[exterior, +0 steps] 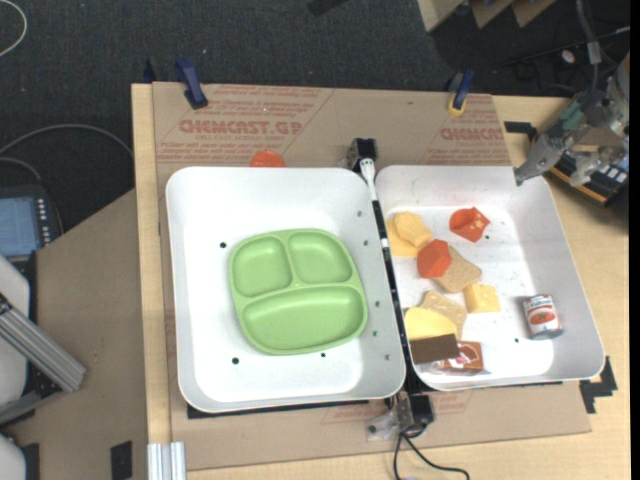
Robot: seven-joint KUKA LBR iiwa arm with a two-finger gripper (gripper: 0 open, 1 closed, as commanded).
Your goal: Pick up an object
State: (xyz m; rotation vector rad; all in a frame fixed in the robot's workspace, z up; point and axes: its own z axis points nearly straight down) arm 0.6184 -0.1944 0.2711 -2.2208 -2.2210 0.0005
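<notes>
Currently the pincer (535, 163) sits at the upper right of the frame, just outside the far right corner of the right bin (570, 268), at the end of a blurred grey arm. Whether its fingers are apart or together I cannot tell; nothing is visible between them.

Left bin (190, 268), centre-left of frame: holds a green tray (298, 290) with three compartments, lying flat near the bin's middle.

Right bin, centre-right of frame, holds the loose objects:
- red block (469, 223), upper middle of the bin, well apart from the pincer.
- yellow piece (408, 232) near the bin's left wall, upper part.
- orange-red piece (433, 258) just below and right of it, touching a tan slab (458, 273).
- small yellow cube (482, 297) just right of centre.
- tan piece (443, 305) beside it, overlapping a yellow wedge (428, 322) at the left wall.
- brown block (435, 348) directly below the wedge, touching a red-and-white packet (466, 358) at the bin's lower edge.
- small can (541, 315), red and white label, lying on its side near the right wall, apart from the rest.

Both bins rest on a cardboard sheet (300, 118) on the counter (610, 258). Blue clamp (191, 83) at the sheet's upper left edge, another clamp (460, 92) at the upper right. Orange disc (266, 159) just above the left bin's far rim.
</notes>
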